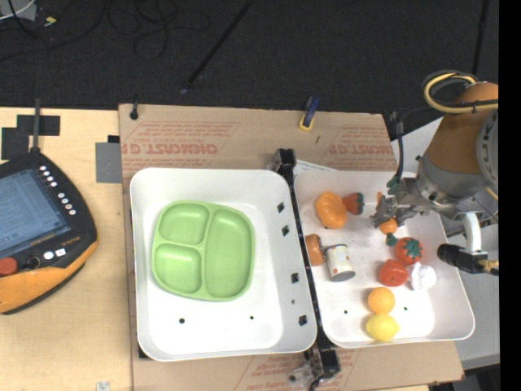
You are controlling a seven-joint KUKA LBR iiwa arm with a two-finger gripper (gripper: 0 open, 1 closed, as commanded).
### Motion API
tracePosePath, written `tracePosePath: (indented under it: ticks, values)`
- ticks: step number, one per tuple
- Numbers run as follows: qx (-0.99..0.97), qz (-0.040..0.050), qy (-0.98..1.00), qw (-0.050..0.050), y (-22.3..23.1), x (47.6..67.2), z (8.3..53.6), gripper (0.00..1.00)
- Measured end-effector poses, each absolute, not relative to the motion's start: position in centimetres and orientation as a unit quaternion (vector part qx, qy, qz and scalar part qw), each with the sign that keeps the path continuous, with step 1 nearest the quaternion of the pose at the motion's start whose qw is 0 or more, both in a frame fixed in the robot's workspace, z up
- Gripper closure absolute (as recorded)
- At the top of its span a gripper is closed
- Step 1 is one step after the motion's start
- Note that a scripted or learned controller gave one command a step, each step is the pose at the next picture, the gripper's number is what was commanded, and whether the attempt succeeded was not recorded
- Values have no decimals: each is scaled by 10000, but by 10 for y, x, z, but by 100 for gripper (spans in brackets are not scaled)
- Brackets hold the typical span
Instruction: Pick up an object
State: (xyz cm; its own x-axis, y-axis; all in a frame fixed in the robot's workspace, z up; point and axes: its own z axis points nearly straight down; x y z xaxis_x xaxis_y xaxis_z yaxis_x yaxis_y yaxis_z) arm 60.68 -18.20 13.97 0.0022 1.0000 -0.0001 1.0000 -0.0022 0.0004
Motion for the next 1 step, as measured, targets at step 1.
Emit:
tracePosePath:
  ticks: [1]
  values:
    - [7070,4,7072,6,-177,604,185,100]
